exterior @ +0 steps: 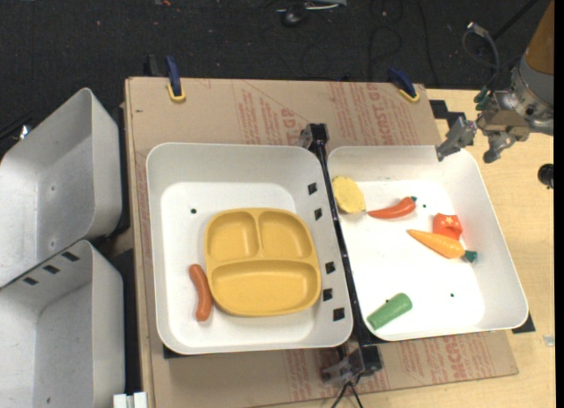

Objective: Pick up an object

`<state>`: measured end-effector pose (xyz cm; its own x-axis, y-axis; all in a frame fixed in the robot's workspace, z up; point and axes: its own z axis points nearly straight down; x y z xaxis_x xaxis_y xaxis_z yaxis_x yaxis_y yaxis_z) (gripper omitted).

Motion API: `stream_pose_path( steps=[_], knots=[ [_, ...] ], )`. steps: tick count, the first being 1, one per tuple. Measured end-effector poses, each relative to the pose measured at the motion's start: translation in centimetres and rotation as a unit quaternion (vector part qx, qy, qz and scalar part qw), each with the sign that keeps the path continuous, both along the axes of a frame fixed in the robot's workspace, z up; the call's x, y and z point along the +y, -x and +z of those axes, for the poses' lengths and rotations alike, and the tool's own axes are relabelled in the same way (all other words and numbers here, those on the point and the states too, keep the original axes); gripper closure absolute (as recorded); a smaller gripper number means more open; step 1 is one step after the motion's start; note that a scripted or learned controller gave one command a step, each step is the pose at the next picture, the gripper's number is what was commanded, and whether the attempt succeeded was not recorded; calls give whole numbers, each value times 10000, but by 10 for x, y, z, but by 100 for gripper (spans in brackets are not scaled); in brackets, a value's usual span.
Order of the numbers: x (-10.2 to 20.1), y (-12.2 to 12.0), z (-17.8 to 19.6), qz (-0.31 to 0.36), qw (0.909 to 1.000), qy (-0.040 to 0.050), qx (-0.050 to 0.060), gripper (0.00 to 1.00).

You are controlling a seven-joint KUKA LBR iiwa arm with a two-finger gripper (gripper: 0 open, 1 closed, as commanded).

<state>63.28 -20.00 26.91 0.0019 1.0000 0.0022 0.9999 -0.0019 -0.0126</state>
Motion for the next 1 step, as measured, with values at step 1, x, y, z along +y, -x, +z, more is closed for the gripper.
stream_pose_path(
  steps=[1],
  knots=[
    [1,-2,8,17,10000,15,-65,0]
  ],
)
